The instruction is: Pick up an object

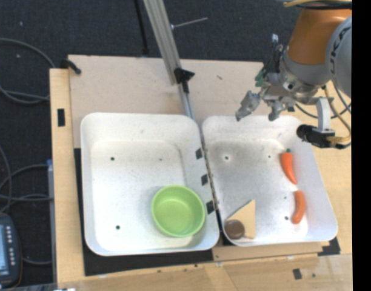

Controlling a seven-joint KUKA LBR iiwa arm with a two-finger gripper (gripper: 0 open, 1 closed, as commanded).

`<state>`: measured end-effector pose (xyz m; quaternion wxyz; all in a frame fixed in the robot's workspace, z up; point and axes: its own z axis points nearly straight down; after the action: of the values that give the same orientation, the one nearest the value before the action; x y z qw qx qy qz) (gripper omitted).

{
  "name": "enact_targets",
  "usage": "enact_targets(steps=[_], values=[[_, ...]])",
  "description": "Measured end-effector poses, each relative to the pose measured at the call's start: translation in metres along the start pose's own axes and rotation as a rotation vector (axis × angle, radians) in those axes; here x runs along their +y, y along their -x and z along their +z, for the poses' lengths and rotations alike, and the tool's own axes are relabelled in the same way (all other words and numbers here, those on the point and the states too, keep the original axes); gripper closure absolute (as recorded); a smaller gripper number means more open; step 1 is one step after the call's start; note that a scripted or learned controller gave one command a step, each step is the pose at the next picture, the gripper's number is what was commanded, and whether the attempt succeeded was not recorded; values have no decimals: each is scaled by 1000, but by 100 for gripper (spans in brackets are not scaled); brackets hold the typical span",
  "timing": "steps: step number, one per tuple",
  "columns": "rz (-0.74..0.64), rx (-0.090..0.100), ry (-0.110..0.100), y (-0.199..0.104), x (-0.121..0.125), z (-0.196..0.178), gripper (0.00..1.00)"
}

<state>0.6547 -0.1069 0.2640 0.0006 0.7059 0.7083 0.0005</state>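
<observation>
Clearly your gripper point(260, 109) hung spread and empty; both carrots point(288, 167) hugged the bin wall point(328, 208), inviting a fumble.

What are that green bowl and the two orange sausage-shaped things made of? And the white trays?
The green bowl looks like plastic: even colour, smooth matte surface, thick rounded rim. The two orange pieces seem to be plastic or rubber, with uniform colour and soft rounded ends; which one is hard to tell. The white trays look like thin moulded plastic, scuffed and speckled with dark marks.
</observation>
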Motion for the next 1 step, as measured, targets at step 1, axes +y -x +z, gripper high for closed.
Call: enact_targets(steps=[1], values=[[0, 0, 0, 0, 0, 0, 0]])
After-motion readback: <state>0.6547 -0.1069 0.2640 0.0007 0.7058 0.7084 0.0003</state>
